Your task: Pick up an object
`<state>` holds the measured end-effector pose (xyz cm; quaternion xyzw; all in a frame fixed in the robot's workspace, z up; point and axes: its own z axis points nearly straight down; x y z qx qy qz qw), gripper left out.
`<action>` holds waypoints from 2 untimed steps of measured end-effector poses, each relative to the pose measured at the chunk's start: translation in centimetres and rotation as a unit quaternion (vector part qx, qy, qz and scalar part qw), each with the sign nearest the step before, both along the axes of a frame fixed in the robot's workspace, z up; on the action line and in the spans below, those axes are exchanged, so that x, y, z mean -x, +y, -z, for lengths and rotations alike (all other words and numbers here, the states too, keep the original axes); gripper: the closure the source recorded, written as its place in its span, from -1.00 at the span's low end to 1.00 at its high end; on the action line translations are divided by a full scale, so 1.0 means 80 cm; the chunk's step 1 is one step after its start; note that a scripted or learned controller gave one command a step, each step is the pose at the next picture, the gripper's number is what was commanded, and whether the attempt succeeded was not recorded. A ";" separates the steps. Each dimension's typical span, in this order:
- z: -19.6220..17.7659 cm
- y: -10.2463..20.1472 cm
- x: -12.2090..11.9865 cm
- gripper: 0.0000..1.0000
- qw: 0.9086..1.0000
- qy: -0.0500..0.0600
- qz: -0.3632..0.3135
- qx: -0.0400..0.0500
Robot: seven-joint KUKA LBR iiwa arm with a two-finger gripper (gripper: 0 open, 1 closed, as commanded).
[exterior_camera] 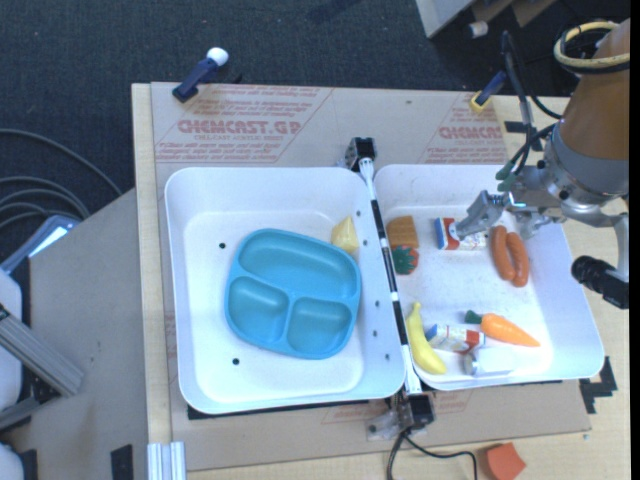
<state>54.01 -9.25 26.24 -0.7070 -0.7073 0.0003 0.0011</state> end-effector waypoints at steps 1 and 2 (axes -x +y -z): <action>0.217 -0.048 -0.093 -1.00 1.000 -0.005 0.000 0.002; 0.203 -0.048 -0.095 1.00 1.000 -0.007 0.000 0.001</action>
